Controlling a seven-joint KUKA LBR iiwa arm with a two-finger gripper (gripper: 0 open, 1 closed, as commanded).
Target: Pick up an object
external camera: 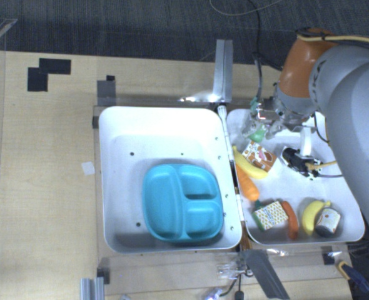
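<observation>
- The yellow banana (pixel 311 214) and grey round object (pixel 327 221) are lying nearest the viewer, well below the claw (pixel 259 122).
- The patterned square packet (pixel 271 215) and orange carrot (pixel 249 185) are sitting lower left of the claw.
- The blue divided plastic tray (pixel 182 200) is resting in the left white bin (pixel 119 167), far left of the claw.
- The small printed snack packet (pixel 258 155) is lying just below the claw.
- The claw is hovering over the right white bin (pixel 347 230); whether it is spread or pinching cannot be told.

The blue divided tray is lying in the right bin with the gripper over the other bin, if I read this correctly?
Not quite: the blue divided tray lies in the left bin, not the right. The gripper is over the other bin, the right one, as the camera view shows.
</observation>
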